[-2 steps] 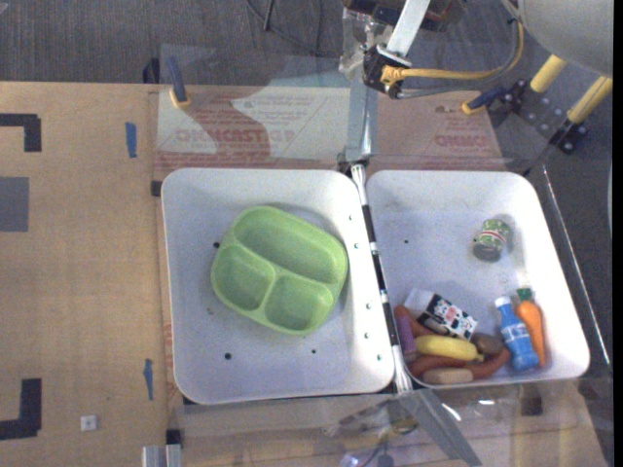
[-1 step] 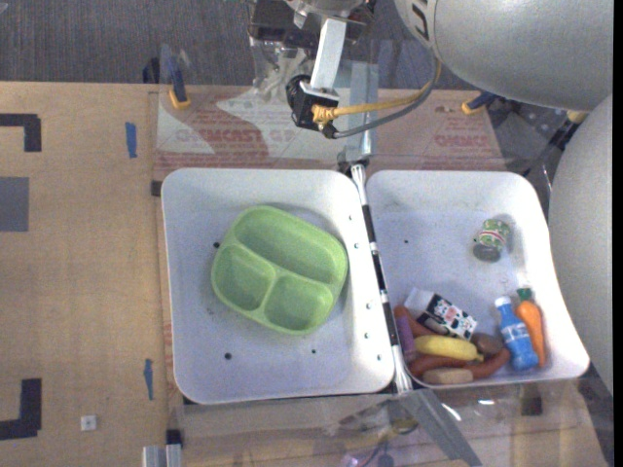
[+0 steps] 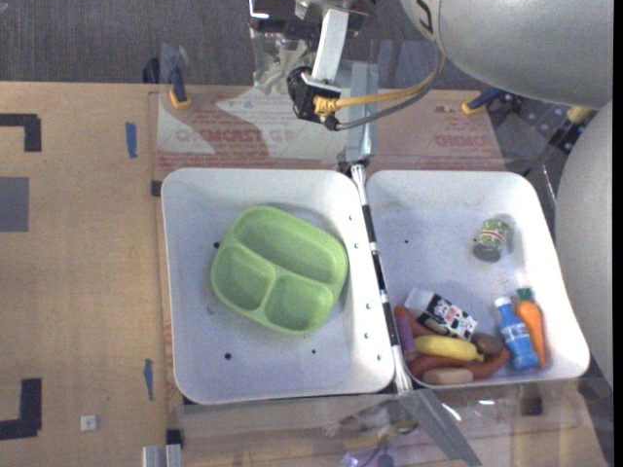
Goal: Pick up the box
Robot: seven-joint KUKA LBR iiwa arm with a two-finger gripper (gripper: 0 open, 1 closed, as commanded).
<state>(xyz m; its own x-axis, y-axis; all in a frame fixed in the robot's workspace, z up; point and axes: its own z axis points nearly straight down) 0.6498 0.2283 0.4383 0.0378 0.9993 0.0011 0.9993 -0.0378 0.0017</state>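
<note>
The box [image 3: 447, 313] is small, black and white with a printed pattern, and lies tilted in the right bin [image 3: 438, 212] near its front. It rests against a banana [image 3: 448, 346] and some sausages. My gripper [image 3: 272, 64] hangs high beyond the far edge of the left bin [image 3: 195, 212], over the cardboard at the back, well away from the box. Nothing shows in its grasp.
A green divided plate [image 3: 279, 269] fills the middle of the left bin. The right bin also holds a green can [image 3: 492, 238], a blue bottle [image 3: 514, 335], a carrot [image 3: 531, 324] and sausages [image 3: 443, 366]. The arm's grey body looms over the upper right.
</note>
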